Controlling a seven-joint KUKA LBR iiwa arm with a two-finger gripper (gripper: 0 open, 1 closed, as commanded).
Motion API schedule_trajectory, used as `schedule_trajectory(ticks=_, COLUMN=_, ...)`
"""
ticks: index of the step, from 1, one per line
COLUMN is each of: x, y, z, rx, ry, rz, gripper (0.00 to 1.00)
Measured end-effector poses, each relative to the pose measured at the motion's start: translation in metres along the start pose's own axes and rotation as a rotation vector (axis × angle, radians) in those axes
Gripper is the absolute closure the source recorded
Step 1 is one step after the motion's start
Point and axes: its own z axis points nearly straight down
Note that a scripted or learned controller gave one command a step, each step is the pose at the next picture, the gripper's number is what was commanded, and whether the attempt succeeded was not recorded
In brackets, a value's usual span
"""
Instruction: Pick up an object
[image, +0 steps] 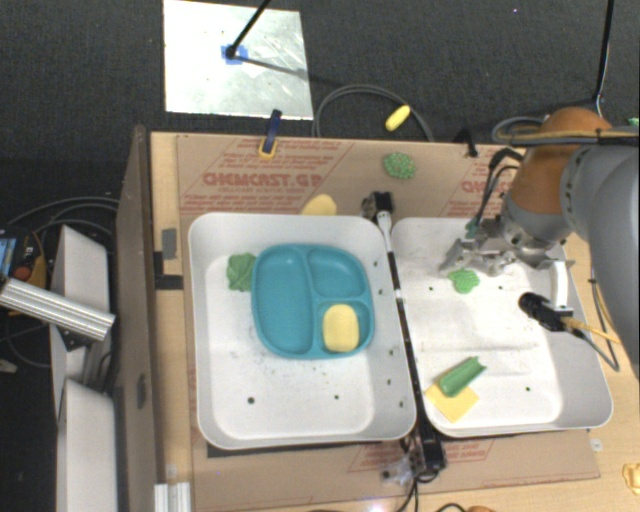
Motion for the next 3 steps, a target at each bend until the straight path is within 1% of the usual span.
schedule_trajectory(ticks=1, x=0.0, y=0.004, z=-0.018, rx=-0.012, ry=-0.002, rz=-0.003, gripper=1.0)
schedule_trajectory(ticks=2, x=0.0, y=0.004, z=-0.017, rx=-0.011, ry=-0.002, rz=-0.003, gripper=0.0)
schedule_trajectory(ticks=3, x=0.016, y=-0.028, z=-0.005, rx=-0.005, ry=0.0, rz=0.0, gripper=0.0)
